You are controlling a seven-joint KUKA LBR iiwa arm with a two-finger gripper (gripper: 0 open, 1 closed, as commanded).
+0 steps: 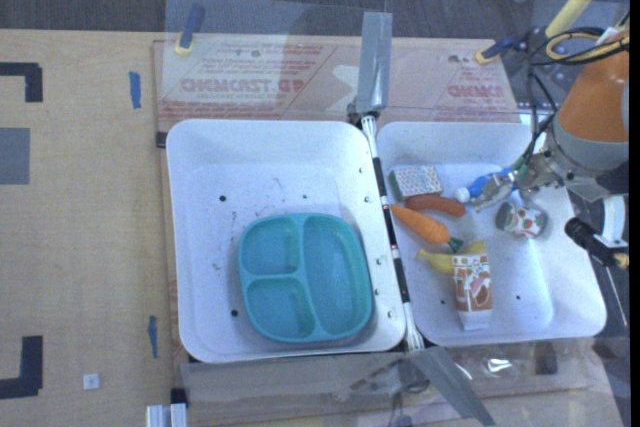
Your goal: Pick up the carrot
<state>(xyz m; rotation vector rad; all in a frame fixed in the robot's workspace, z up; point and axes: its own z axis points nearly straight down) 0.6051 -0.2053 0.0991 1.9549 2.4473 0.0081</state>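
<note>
The orange carrot [420,225] lies slanted in the left part of the right bin [575,315], close to the divider between the bins. My gripper [512,183] hangs over the upper middle of that bin, to the right of the carrot and apart from it. It sits just by a small blue and white object [480,187]. The arm's orange band [596,103] shows above the bin's right edge.
Around the carrot lie a reddish sausage [437,205], a grey checked block [416,180], a banana [448,260], a small carton [472,291] and a round tin-like item [523,221]. The left bin [200,165] holds a teal divided tray [304,277].
</note>
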